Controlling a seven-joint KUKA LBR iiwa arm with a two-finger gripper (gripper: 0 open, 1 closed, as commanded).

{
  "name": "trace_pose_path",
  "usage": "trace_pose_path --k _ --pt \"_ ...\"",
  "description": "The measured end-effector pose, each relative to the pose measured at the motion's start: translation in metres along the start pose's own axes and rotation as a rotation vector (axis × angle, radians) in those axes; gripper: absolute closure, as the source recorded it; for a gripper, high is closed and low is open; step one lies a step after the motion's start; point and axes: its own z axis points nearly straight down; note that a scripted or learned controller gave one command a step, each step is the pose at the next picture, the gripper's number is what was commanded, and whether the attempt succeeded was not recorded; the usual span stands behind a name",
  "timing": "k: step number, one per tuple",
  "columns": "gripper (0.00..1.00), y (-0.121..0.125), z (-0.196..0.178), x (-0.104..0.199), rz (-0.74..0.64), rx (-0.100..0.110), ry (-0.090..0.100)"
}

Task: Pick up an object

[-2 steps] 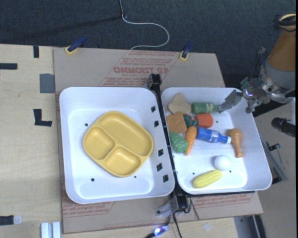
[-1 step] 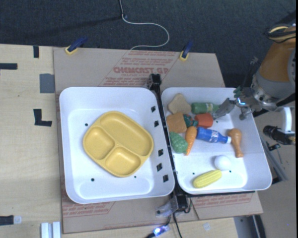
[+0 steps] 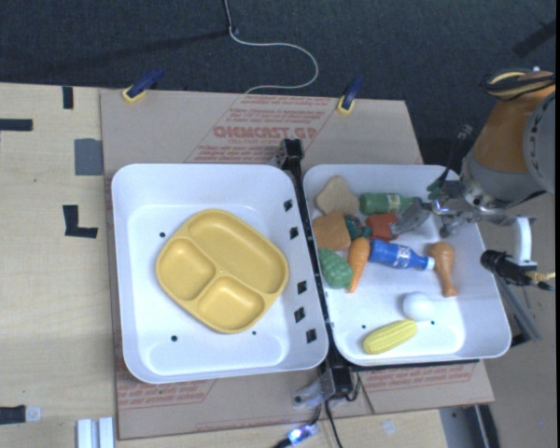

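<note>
Gripper point(image 3: 427, 209) sat at about 3 o'clock in the frame, low over the far right part of the right bin point(image 3: 481, 336), on the grey arm point(image 3: 509, 161) with its orange band reaching in from the right. Fingers: could not tell whether apart or together, too small and dark against the clutter; nothing visibly between them. Nearest items were the green bottle point(image 3: 385, 201), lying on its side just at 9 o'clock of the gripper, and a red piece point(image 3: 381, 224) at about 8 o'clock, both close but contact not readable. Blue bottle point(image 3: 399, 255) lay on its side mid-bin, white cap end pointing to 3 o'clock, next to the tan drumstick-shaped toy point(image 3: 443, 264). Carrot point(image 3: 357, 261) lay against the blue bottle's 9 o'clock end, with a green leafy piece point(image 3: 336, 269) beside it and an orange-brown block point(image 3: 331, 232) at 12 o'clock of that. Beige bread-like slice point(image 3: 336, 195) sat at the bin's 11 o'clock corner. White egg point(image 3: 416, 304) and yellow corn cob point(image 3: 389, 336) lay apart from the pile toward 6 o'clock, corn nearest the front wall. Left bin point(image 3: 135, 339) held a yellow divided plate point(image 3: 221, 270), flat, roughly centred, three compartments. Both bins stood side by side on a cardboard sheet point(image 3: 252, 124), with a white cable point(image 3: 271, 49) trailing off at 12 o'clock.
</note>
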Motion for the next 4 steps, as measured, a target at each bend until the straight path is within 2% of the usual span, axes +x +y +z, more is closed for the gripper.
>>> trace_pose_path --k 1,2,3,4 --pt "0.0 0.002 0.038 0.001 -0.001 -0.006 0.003" --pt "1.0 0.007 0.022 0.003 -0.003 -0.017 0.006" --pt "1.0 0.006 -0.021 0.007 0.0 -0.009 0.0" --pt "1.0 0.014 -0.082 0.007 0.0 -0.012 -0.002"
